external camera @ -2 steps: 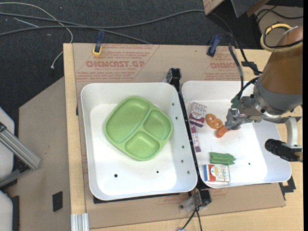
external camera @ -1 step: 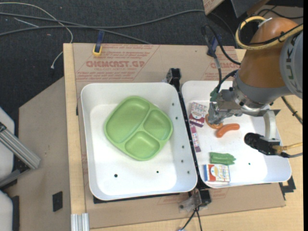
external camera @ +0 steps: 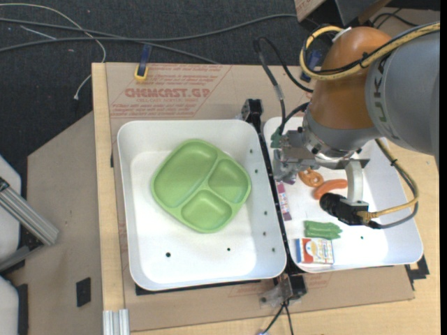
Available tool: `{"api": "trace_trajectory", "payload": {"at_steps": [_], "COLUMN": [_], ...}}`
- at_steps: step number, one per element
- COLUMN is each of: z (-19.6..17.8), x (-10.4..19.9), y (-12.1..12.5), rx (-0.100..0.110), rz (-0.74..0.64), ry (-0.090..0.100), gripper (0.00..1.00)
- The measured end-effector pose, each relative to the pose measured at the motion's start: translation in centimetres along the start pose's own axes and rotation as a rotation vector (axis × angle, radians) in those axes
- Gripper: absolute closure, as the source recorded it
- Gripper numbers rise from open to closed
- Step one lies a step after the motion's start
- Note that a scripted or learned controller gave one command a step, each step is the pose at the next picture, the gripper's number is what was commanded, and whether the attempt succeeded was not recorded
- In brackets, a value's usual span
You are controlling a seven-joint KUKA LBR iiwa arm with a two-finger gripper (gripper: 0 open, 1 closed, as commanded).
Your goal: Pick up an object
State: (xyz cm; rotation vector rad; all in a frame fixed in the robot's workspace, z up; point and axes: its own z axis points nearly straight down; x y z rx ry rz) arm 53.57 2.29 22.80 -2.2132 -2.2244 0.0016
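My gripper [external camera: 285, 165] is low over the left edge of the right bin [external camera: 391, 250], mostly hidden under the grey wrist and orange band. Just below it a thin pink and purple item [external camera: 283, 201] lies along the bin's left wall. To its right are a small orange ring-shaped piece [external camera: 311, 179] and an orange curved piece [external camera: 332, 186]. A green object [external camera: 323, 229] and a small printed box [external camera: 312, 251] lie nearer the front. Nothing is visibly held.
The left bin [external camera: 154, 257] holds a green divided plate [external camera: 202, 185]. The arm's body covers the back of the right bin. A black fitting with a yellow cable [external camera: 349, 210] hangs off the arm above the bin's middle. Cardboard lies under both bins.
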Motion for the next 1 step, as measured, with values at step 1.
{"api": "trace_trajectory", "payload": {"at_steps": [1], "z": [1.06], "x": [5.75], "y": [0.44], "rx": [-0.001], "rz": [-0.001], "ry": [0.000], "gripper": [1.00]}}
